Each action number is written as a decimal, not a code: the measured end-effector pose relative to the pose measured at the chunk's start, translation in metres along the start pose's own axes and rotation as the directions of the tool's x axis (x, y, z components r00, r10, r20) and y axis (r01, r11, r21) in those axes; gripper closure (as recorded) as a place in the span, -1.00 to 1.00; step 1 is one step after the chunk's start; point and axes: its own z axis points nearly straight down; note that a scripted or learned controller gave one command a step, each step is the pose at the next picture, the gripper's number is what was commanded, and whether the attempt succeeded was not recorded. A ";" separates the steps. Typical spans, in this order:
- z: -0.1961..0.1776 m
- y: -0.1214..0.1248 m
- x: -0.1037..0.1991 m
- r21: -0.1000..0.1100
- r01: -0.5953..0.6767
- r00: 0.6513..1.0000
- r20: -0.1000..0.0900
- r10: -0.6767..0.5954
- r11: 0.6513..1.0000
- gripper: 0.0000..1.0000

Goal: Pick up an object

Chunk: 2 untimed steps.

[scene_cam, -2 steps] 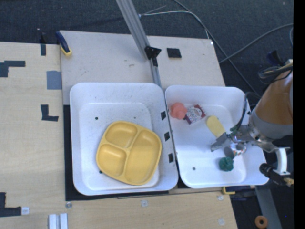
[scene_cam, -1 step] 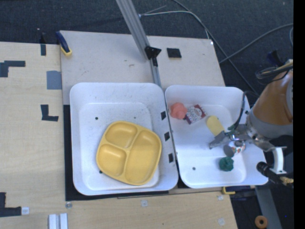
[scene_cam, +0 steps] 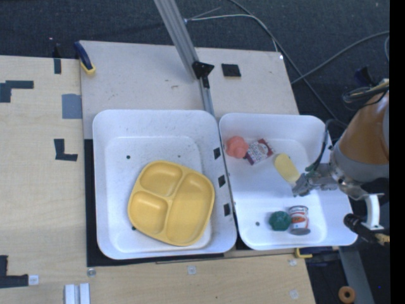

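A wooden bench point(scene_cam: 38, 189) seen from above at a slant, with a paler board lying across its far part and two shallow white bins side by side on it. The left bin point(scene_cam: 111, 132) holds a yellow divided tray point(scene_cam: 171, 202) with three compartments, resting flat and slightly toward the near side. The right bin point(scene_cam: 304, 126) holds several small things. A grey arm with an orange band point(scene_cam: 367, 135) reaches in from the right, over the right bin's right-hand rim. Its gripper point(scene_cam: 301, 187) hangs low over the middle right of that bin; whether it is apart or together cannot be told at this angle and size, and nothing can be made out in its grasp. Just beside the gripper, toward the far left of it, lies a pale yellow oblong object point(scene_cam: 285, 166). Farther left sit a red and white crumpled packet point(scene_cam: 259, 151) and a rounded pink-orange object point(scene_cam: 237, 146), touching or nearly touching each other. Near the front of the bin stand a small red and white can point(scene_cam: 299, 220) and, right beside it, a dark green ball-like object point(scene_cam: 278, 220)
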 end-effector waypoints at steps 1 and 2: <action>-0.050 0.006 0.009 0.019 0.002 1.000 -0.013 -0.002 1.000 1.00; -0.092 0.007 0.007 0.019 0.001 1.000 -0.012 0.000 1.000 1.00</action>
